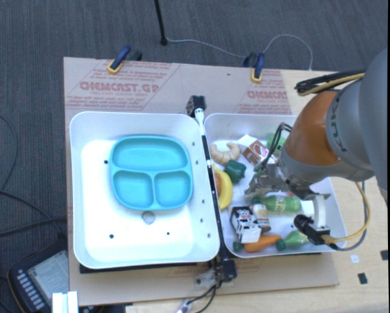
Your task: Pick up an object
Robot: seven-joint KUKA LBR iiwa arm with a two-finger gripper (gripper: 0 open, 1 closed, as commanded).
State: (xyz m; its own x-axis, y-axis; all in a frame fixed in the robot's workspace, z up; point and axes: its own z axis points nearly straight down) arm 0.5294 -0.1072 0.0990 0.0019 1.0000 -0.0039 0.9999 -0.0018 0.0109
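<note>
Brown board [149, 87] under the bins reads "CHEMCAST GP" in red; whether the jaws [263, 182] are open cannot be told.

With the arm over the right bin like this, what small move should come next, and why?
Probably a short descent: the hand hangs among the toys in the right bin, just above the green bottle, with nothing visibly between its fingers.

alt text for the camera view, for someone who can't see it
A grey and orange robot arm reaches into the right bin, its gripper among toy foods including a banana and carrot. The left bin holds a blue divided plate.
</note>
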